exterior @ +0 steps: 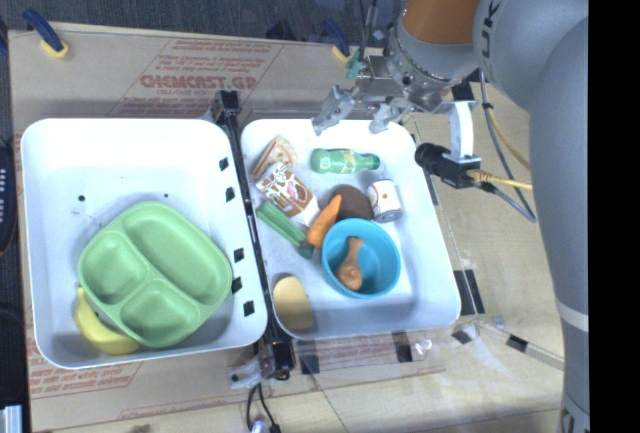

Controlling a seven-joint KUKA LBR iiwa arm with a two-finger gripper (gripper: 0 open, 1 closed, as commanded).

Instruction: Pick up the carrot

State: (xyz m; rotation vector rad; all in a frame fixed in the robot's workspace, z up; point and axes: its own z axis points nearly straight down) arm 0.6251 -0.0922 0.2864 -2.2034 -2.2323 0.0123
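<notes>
The orange carrot (pixel 324 218) lies slantwise in the middle of the right bin (pixel 432 251), its lower end against the rim of a blue bowl (pixel 361 259). My gripper (pixel 354 119) hangs over the bin's back edge, well behind the carrot. Its two fingers (pixel 328 114) are spread apart with nothing between them.
Around the carrot lie a green bottle (pixel 344 161), a snack packet (pixel 280 183), a green stick (pixel 284 224), a brown round thing (pixel 352 200), a small can (pixel 386 201) and a yellow piece (pixel 291 299). The left bin (pixel 50 171) bears a green divided plate (pixel 152 272) over a yellow item (pixel 95 331).
</notes>
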